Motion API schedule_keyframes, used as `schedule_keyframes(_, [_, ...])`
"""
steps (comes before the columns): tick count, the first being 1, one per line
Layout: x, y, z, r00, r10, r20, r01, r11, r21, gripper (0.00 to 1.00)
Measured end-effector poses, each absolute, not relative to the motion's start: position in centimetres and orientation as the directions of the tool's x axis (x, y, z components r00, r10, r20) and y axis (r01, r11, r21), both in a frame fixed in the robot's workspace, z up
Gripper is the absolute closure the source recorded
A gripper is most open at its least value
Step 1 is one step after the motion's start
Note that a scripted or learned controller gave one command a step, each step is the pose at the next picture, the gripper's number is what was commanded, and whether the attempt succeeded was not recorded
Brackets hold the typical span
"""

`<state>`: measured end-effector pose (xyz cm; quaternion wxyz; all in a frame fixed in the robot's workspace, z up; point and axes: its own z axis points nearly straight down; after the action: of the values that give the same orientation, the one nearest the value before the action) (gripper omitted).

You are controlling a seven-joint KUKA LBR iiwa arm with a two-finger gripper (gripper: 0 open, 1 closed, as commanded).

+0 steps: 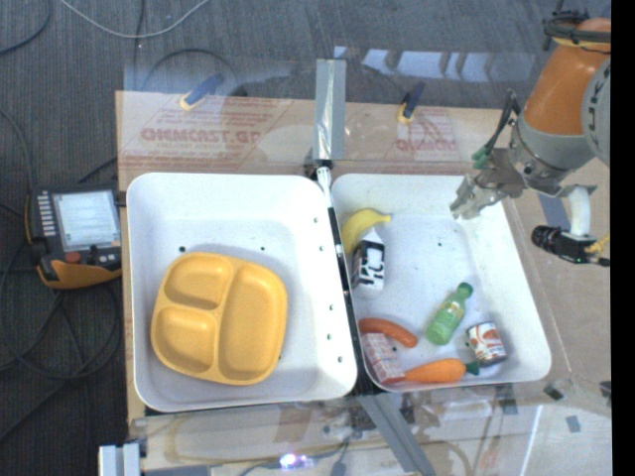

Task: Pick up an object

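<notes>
Jaws: too small and blurred in the camera view to tell whether they stand apart or together; nothing is seen held.
Gripper [469, 204]: hangs over the upper right part of the right bin [516, 266], above bare white floor, at the end of the grey arm with its orange band [566, 77] in the upper right of the frame.
Pickable objects: all lie in the right bin. A banana [359, 226] sits at upper left against the dividing wall, touching a small black-and-white carton [370, 264] just below it. A green bottle [448, 313] lies tilted near the centre. A can [485, 343] rests lower right. A sausage [388, 331], a red packet [381, 357] and a carrot [435, 371] crowd the bottom edge.
Left bin [179, 206]: holds a yellow divided plate [219, 316].
Best target, as a judgement: the green bottle, since it stands apart from its neighbours.
Doing it well: travel down-left, centre over the bottle's body, turn the grip across its narrow width, descend straight.
Risk: a round bottle may roll away.
</notes>
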<state>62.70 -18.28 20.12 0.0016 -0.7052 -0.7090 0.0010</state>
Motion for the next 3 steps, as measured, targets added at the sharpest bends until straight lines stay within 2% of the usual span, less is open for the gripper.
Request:
schedule_keyframes(1, [56.6, -16.7, 12.3, -0.114, 0.994, 0.001, 0.994, 0.114, -0.003, 1.00])
schedule_keyframes(2, [56.6, -16.7, 12.3, -0.113, 0.994, 0.002, 0.994, 0.113, -0.002, 0.00])
schedule_keyframes(3, [52.8, -20.4, 9.1, -0.217, 0.976, -0.005, 0.976, 0.217, 0.013, 0.00])
